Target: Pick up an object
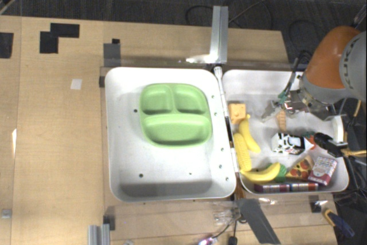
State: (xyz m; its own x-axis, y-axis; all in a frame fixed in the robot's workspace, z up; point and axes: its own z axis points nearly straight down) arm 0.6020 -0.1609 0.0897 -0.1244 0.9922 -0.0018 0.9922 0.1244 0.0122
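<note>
My gripper (280, 111) hangs over the upper middle of the right bin (252, 84), its two fingers spread apart, so it stands open. A small tan cylinder (281, 120) lies just under it, in the gap, with neither finger touching it. Below that lies a black-and-white toy (288, 144). Along the bin's left side sit an orange block (237, 110), a yellow banana (248, 135) and a corn cob (241, 150). A second banana (265, 171) lies at the front.
The left bin (123, 169) holds a green divided plate (175, 113). At the right bin's front right lie a pizza-slice toy (300, 168), a red carton (324, 170) and a dark marker (285, 186). A metal post (219, 31) rises behind the bins.
</note>
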